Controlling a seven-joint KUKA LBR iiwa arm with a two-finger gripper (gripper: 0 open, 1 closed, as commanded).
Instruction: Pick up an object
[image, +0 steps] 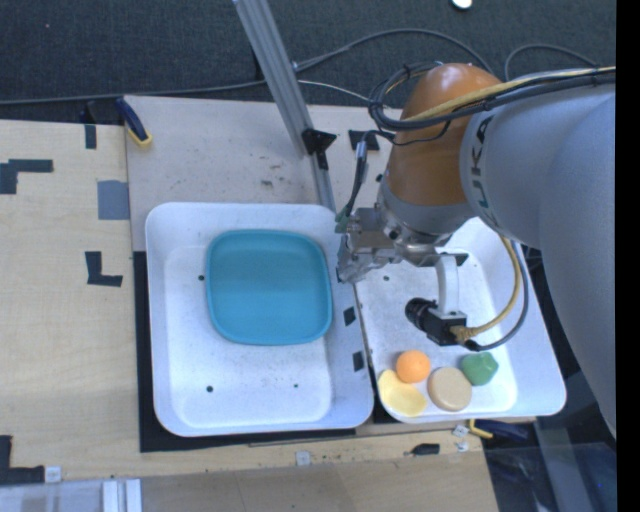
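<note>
The gripper (352, 262) hangs over the upper left corner of the right bin (520, 400); I cannot tell its state. The orange ball (412, 366), with other small objects, lies near the front edge, toward the camera from it.

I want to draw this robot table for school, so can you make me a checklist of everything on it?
Surface: wooden bench bearing two white bins, left bin and right bin.
Job's things: blue plate in left bin; orange ball, yellow piece, tan round piece, green piece bunched at right bin's near edge.
Clutter: tape marks on bench.
Grippers: gripper near the bins' shared edge, above the things; holds nothing visible.
Cables: black and yellow cables on the arm.
Surroundings: dark floor, metal pole.
</note>
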